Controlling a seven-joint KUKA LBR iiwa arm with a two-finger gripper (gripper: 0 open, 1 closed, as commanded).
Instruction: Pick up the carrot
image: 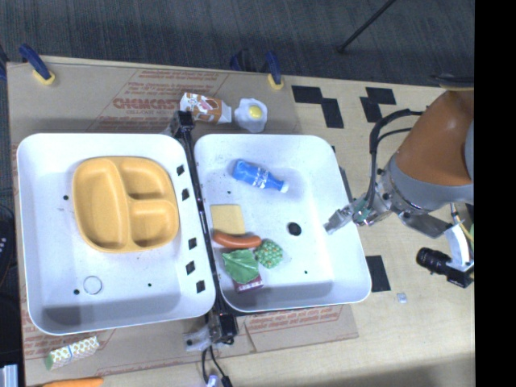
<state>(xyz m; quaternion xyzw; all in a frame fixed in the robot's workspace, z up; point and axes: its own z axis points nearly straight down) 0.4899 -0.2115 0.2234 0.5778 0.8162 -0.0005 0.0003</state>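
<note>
The end effector (342, 218) hangs over the right rim of the right bin (318, 293). At this slant and size it cannot be told whether it is open or closed, and nothing shows in its grasp.

The carrot (236, 239), taken to be the orange-red stick, lies well apart from the end effector, across the bin toward its far wall and a little lower in the view. It lies flat, with its long axis running roughly along the line from the end effector to it.

It is crowded. A yellow block (226, 215) sits just beyond it on the upper side, and a green packet (241, 266) and a green ball (269, 253) touch or nearly touch its lower side. The bottle (258, 176) is further off and out of the way. A dark spot (294, 230) on the bin floor lies between the end effector and the carrot.

To do the reach well, the arm should probably cross the bin high enough to clear the rim. It should then turn the wrist to close across the carrot's narrow width. Coming down over its middle or its nearer end looks safest, since the yellow block crowds the far end. A descent set too low in the view would likely pinch the green ball instead.
</note>
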